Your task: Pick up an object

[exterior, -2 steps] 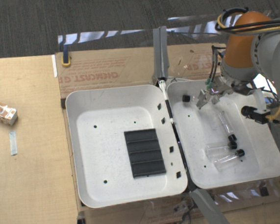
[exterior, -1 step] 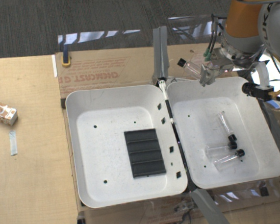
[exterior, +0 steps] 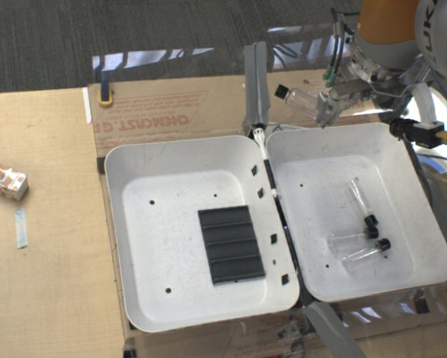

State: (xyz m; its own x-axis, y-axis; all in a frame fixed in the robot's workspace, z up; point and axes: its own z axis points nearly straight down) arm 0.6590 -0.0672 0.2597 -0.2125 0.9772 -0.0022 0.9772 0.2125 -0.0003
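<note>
Two-finger gripper (exterior: pixel 329 111) is hovering above the right shallow white bin's (exterior: pixel 421 273) far rim, clenching a clear plastic tube with black cap (exterior: pixel 294 98). Three similar tubes (exterior: pixel 363 224) are lying in that bin; black ridged block (exterior: pixel 231 243) is sitting in the left bin (exterior: pixel 141 300).

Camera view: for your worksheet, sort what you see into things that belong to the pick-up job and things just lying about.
Job:
gripper, holding a clear tube
clear tubes in right bin
black block in left bin

Lying about:
small carton
pale strip
</note>
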